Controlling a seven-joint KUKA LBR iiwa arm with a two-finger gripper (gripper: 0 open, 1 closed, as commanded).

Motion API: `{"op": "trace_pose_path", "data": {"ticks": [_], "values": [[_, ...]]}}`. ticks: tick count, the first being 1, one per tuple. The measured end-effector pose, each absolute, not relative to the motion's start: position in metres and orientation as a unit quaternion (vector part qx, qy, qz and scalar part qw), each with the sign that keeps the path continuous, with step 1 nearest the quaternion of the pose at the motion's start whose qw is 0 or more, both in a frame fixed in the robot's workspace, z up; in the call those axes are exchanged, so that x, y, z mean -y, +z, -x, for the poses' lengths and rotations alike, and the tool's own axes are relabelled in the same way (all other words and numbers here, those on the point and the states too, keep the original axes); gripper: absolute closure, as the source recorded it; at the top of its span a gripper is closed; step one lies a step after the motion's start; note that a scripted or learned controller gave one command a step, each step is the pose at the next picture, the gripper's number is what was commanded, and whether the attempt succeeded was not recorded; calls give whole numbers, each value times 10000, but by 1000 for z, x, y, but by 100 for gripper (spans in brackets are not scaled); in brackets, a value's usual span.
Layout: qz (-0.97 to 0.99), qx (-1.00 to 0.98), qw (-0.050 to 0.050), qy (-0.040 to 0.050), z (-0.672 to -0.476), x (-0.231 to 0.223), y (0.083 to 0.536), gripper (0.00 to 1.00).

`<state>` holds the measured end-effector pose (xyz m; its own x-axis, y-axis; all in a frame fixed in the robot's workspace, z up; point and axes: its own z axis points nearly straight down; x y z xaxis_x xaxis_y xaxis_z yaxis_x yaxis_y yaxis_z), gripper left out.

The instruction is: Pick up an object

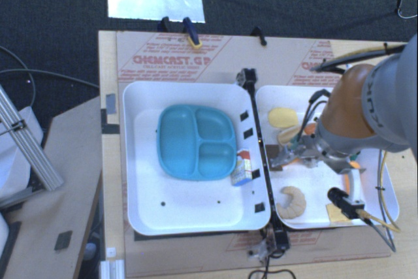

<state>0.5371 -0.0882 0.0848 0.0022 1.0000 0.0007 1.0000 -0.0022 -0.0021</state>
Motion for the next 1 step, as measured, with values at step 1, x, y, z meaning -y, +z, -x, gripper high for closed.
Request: {"op": "trace_pose_path", "data": {"ticks": [1], "values": [[7069, 7073, -19, -16, -540, 88, 102, 100]]}}
